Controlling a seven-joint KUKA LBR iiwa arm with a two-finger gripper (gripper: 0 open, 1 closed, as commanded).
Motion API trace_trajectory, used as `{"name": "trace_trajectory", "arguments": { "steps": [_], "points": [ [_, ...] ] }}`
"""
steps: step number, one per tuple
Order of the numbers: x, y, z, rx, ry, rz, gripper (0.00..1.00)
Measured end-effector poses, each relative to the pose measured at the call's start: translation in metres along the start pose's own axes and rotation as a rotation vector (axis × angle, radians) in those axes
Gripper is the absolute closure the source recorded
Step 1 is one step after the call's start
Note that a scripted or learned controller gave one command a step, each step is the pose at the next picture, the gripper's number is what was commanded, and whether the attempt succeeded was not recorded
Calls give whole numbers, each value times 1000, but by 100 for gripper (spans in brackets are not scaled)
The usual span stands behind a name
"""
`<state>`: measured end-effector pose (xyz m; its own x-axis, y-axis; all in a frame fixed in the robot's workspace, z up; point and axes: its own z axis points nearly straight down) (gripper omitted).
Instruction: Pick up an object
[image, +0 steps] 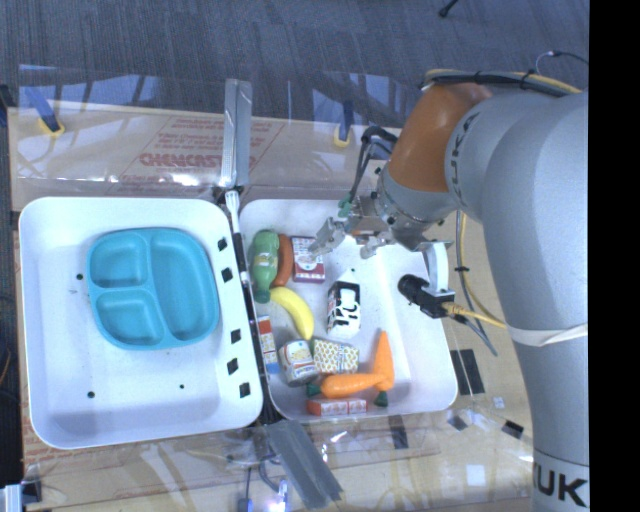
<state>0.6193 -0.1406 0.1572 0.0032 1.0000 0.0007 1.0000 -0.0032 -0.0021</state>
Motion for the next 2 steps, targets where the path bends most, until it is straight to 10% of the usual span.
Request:
{"name": "trace_trajectory", "arguments": {
  "steps": [1,2],
  "points": [
    [-51,-24,65,0,-1,58,0],
    [-50,-24,54,-1,-1,54,100]
  ]
}}
